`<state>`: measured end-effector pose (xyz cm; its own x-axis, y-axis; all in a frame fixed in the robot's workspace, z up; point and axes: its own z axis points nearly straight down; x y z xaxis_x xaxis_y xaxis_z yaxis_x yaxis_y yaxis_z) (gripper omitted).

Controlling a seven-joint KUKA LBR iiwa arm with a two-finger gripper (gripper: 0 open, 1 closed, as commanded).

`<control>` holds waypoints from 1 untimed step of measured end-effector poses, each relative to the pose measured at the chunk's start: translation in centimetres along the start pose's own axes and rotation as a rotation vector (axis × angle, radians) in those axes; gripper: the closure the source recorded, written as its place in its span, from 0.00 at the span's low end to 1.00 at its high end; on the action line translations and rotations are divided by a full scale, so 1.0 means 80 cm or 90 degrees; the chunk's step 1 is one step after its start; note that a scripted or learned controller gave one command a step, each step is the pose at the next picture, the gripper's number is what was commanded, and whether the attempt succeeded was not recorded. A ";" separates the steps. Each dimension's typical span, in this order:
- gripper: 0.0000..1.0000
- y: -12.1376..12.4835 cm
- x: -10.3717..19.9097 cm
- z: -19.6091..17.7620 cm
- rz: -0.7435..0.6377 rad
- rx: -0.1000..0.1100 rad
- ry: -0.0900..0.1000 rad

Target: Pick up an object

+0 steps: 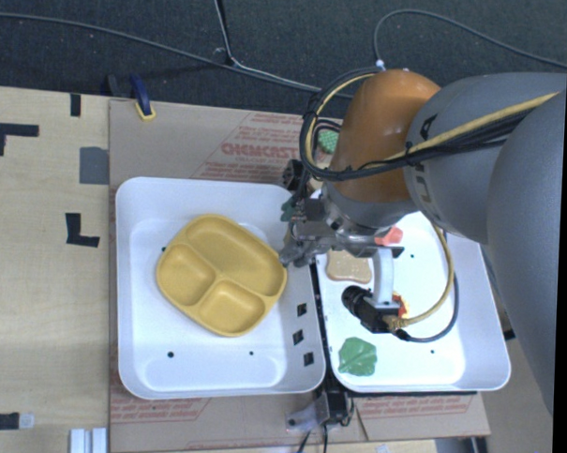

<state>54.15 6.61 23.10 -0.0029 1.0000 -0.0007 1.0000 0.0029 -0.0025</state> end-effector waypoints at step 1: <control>0.00 0.000 -0.001 0.000 0.000 0.000 0.000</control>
